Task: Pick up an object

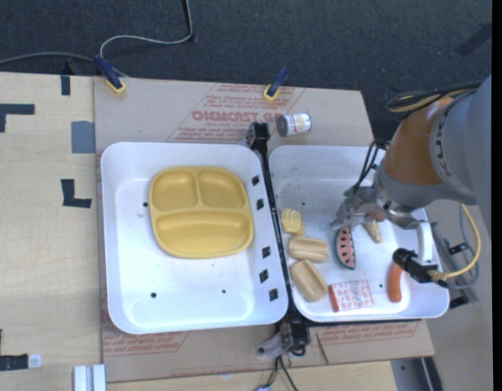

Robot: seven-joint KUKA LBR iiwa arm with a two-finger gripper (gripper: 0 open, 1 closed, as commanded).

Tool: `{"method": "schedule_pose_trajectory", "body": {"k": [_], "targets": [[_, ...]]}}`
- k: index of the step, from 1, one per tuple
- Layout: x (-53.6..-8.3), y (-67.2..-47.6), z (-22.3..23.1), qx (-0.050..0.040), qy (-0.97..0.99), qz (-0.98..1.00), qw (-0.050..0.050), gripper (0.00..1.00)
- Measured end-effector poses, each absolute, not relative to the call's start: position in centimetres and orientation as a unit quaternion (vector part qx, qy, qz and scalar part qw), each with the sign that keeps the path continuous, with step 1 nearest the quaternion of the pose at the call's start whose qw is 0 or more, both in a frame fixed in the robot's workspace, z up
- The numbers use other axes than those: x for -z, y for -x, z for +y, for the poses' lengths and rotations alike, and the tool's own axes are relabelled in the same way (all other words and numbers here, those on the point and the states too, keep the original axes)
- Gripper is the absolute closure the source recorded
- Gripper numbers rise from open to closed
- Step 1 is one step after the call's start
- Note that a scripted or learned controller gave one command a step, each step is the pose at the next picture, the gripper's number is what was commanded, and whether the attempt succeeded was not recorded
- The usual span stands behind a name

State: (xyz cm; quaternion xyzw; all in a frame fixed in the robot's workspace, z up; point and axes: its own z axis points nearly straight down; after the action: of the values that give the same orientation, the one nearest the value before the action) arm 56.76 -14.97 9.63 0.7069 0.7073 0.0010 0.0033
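My gripper (358, 213) hangs low in the right bin (316, 163), near its middle right, under the grey and orange arm (430, 149). Just below it lies a watermelon slice (345, 248), and a small yellow piece (372, 232) lies close by on the right. Along the bin's left side I see a yellow corn piece (292, 220), a tan bread roll (308, 248) and a second roll (308, 281). An orange sausage (394, 284) and a red-and-white packet (350, 295) rest near the front wall. Nothing is visibly held.
The left bin (121, 243) holds a yellow divided plate (200, 210). A small jar (296, 123) lies on the cardboard behind the bins. Black clips line the divider (267, 218) between the bins. Cables hang at the arm's right.
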Motion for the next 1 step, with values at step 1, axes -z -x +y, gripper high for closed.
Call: {"method": "schedule_pose_trajectory", "body": {"k": [1], "targets": [[-9.62, -56.76, -14.97, -0.001, -0.707, 0.707, 0.003, 0.0]]}}
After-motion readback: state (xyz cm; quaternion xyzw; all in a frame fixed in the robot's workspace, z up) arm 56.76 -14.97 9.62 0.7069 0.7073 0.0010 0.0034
